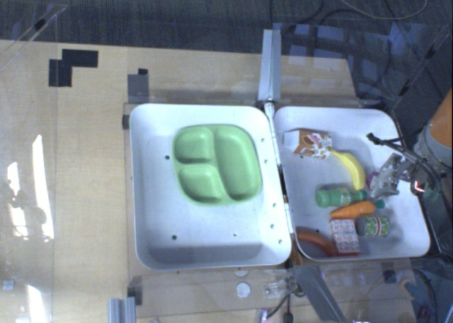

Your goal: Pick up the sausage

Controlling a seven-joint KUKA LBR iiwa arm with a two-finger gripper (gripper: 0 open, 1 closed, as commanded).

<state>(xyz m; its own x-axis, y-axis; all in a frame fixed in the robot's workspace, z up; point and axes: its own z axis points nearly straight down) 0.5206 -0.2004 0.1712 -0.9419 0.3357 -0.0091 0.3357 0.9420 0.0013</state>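
Sausage (316, 239) at right bin's (410, 247) near edge, touching small carton (344, 236); jaws' state unclear.

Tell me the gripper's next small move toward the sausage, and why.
Probably shift the gripper toward the near-left corner of the right bin, where the sausage lies against the front wall beside the small box. It now hangs near the banana and green bottle, well off target.

One fixed camera looks down slantwise over both white bins (141, 173).
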